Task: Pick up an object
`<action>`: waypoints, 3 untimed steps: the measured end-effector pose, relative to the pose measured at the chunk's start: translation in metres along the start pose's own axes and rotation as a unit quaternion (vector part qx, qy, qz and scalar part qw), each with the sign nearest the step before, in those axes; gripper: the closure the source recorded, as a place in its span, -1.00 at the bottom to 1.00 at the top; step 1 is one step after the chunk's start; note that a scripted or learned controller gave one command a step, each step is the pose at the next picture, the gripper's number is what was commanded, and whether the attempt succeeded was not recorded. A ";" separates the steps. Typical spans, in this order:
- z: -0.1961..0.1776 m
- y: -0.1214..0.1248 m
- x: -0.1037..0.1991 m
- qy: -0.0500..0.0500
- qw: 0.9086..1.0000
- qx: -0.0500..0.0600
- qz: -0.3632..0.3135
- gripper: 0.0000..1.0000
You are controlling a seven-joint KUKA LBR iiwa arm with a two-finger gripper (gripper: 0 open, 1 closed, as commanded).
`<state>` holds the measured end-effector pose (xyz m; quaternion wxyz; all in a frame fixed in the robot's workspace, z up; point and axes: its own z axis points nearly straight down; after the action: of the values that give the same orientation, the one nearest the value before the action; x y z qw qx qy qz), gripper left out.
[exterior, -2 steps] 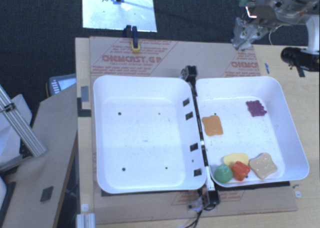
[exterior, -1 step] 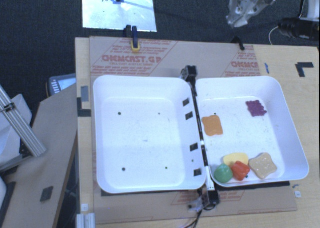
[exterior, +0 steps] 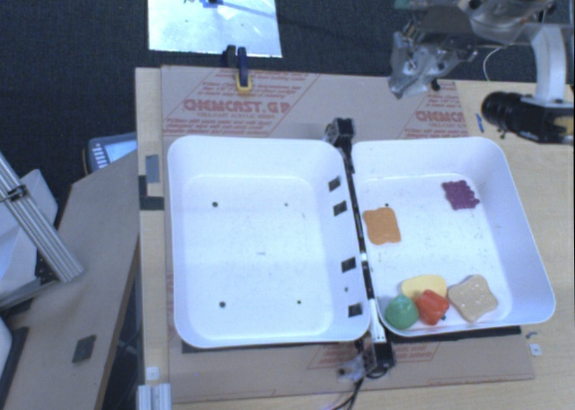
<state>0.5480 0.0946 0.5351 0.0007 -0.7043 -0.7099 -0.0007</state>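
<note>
We see the arm raised above the far edge of the right bin [exterior: 517, 219], its gripper [exterior: 415, 75] well above and apart from every object. Whether the gripper is open or closed we cannot tell at this angle; we see nothing held in it. We judge the task to be at the approach step, with no grasp begun.

The candidate objects all lie in the right bin. A flat orange slab [exterior: 382, 226] sits alone near the divider, and a small purple bumpy cluster [exterior: 459, 193] lies apart toward the far side. At the near edge we find a crowded group: a round green piece [exterior: 401, 312], a glossy red piece [exterior: 432, 307], a smooth yellow piece [exterior: 422, 285] and a tan toast-shaped slice [exterior: 473, 297].

We judge the next move to call for a descent over one isolated item, since the packed group leaves little finger room. The left bin [exterior: 180, 237] lies beside it.
</note>
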 end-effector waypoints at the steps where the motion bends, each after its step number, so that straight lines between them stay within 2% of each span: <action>1: 0.001 -0.064 0.034 0.000 1.000 0.000 0.000 1.00; 2: 0.107 -0.053 0.026 -0.002 1.000 0.002 0.004 1.00; 3: 0.027 -0.034 0.055 0.001 1.000 -0.005 0.001 1.00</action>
<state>0.5132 0.1492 0.5077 -0.0023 -0.7050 -0.7092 -0.0047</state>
